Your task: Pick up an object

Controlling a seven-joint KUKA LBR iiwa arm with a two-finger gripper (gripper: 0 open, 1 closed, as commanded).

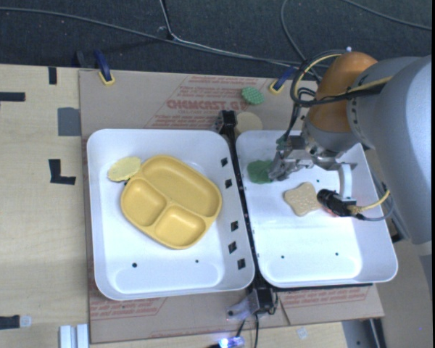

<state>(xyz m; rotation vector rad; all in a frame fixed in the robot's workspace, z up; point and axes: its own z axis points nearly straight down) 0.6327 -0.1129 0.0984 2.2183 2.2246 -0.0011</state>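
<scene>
In the right bin [348, 263], the gripper [281, 167] is hanging over a green piece [259, 172] at its 9 o'clock; a tan toast [301, 199] is lying at 5 o'clock; jaw state I cannot tell

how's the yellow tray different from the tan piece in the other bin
The yellow tray is large, with three compartments; the tan piece is small, flat and toast-like. The yellow tray lies in the left bin, the tan piece in the right bin, near the gripper. Both lie flat.

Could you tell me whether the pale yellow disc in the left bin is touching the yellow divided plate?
Touching. In the camera view, the pale yellow disc meets the upper left rim of the yellow divided plate, with no white bin floor visible between them.
</scene>
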